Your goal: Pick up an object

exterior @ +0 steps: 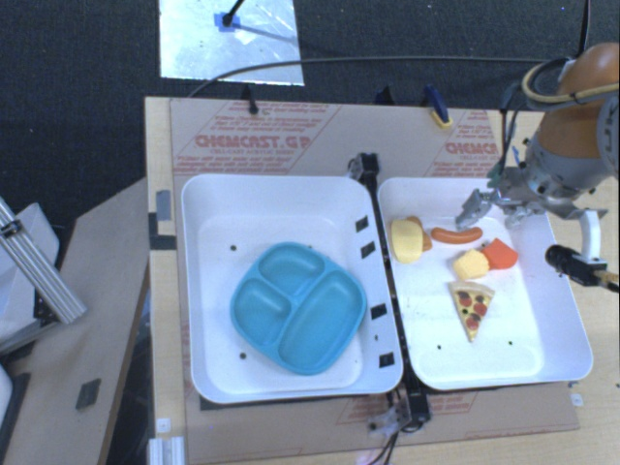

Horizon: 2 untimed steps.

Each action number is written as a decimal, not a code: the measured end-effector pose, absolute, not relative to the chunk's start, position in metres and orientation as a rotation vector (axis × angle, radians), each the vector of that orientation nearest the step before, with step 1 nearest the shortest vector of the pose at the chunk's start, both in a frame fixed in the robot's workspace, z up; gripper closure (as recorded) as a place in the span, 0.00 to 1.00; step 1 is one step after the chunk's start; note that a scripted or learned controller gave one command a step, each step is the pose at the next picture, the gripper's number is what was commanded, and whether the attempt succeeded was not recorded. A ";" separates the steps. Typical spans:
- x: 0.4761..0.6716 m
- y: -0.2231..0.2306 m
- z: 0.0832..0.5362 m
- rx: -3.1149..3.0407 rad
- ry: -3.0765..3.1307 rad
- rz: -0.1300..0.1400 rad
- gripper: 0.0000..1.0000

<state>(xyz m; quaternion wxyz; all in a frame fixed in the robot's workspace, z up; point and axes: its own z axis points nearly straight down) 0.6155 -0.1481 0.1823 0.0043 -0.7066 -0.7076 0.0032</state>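
Observation:
The right bin (542, 356) holds several toy foods. A hot dog sausage (455, 234) lies near the bin's back, with a yellow bun-like piece (408, 239) to its left. In front of them sit a yellow chunk (471, 263), an orange-red piece (500, 254) and a pizza slice (472, 306). My gripper (479, 204) hangs just above and behind the sausage, at the back of the right bin. Nothing shows between its fingers.
The left bin (208, 260) holds a blue divided plate (298, 306). A black clip strip (376, 260) runs between the two bins. A foil sheet (231, 27) lies beyond the bench at the back.

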 end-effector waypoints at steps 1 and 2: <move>0.619 -0.148 0.189 -2.218 -2.227 -0.001 0.00; 0.617 -0.149 0.148 -2.219 -2.224 0.001 0.00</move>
